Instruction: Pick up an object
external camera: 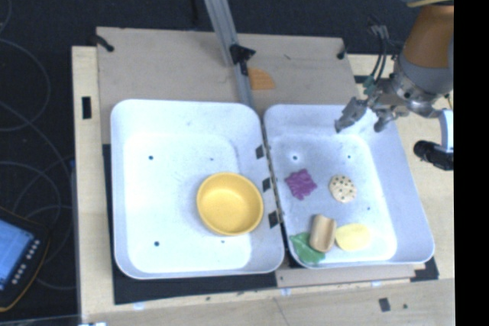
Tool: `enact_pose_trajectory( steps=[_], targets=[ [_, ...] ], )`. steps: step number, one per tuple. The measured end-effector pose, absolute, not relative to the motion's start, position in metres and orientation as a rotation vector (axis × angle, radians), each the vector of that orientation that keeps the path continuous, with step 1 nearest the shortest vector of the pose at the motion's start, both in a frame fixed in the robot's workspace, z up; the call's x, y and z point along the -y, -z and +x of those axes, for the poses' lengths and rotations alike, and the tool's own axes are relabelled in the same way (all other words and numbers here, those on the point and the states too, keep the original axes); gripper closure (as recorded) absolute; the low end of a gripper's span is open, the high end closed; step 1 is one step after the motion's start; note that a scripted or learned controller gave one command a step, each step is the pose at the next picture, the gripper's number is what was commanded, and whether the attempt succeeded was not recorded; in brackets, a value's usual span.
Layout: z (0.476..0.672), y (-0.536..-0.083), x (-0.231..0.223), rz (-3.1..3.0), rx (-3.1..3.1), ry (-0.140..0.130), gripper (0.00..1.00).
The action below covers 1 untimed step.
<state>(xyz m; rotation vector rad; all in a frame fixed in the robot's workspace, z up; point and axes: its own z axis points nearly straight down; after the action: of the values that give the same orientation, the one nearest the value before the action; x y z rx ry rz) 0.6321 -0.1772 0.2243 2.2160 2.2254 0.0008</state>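
**Kid:** What do you see, starting far from your pincer?

**Me:** Way off to the left of my pincer point(365, 118) is the left bin point(137, 126). A yellow bowl point(229, 203) sits in it, the right way up, near the bin's right side. The bowl is lower in the picture than my pincer and well apart from it.

**Kid:** What comes next?

**Me:** A grey metal pole point(218, 11) leans up and away, left of my pincer. Then comes the right bin point(405, 187), touching the left bin along one side. My pincer hangs over the top edge of this bin.

**Kid:** What toys are in there?

**Me:** Below my pincer and a bit left is a purple bumpy thing point(300, 183). Lower down is a tan cup point(322, 232) lying on its side, with a green thing point(304, 248) just under it, touching it. Almost straight below my pincer is a round cookie point(342, 188) with dark spots. Lower still is a yellow lump point(353, 237), right beside the tan cup.

**Kid:** Is your pincer holding something?

**Me:** No. My two fingers point(348, 118) are spread apart, with nothing between them. All the toys sit on the bin floor, apart from my pincer.
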Motion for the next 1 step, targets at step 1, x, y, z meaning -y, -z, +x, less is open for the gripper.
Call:
enact_pose_trajectory(
  steps=[1],
  targets=[
    [0.6320, -0.2243, 0.1775, 2.215, -2.226, 0.001, 0.00]
  ],
)
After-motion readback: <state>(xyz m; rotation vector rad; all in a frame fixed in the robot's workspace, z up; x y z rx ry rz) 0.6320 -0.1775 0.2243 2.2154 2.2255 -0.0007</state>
